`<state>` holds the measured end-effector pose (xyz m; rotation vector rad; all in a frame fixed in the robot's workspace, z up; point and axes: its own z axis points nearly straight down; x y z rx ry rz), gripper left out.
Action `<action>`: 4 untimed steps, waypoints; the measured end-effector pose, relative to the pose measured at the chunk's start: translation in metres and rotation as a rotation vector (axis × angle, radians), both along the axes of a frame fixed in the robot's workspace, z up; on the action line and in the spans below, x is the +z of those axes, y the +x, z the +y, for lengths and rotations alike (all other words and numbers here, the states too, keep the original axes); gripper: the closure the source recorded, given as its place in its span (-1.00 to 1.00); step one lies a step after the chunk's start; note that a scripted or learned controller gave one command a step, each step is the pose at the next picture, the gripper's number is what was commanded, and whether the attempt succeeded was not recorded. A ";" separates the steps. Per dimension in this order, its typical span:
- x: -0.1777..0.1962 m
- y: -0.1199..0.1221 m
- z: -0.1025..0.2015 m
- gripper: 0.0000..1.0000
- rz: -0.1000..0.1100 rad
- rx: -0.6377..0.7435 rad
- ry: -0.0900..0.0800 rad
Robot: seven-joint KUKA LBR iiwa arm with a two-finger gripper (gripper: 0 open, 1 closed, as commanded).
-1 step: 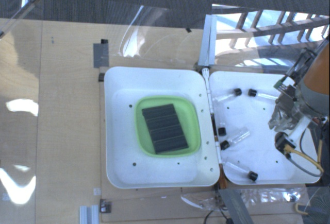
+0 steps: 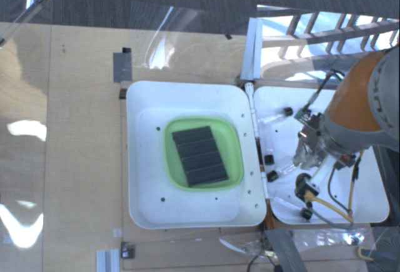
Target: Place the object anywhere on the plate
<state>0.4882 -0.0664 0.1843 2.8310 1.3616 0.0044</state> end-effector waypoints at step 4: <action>0.054 0.000 -0.129 -1.00 -0.003 -0.091 -0.003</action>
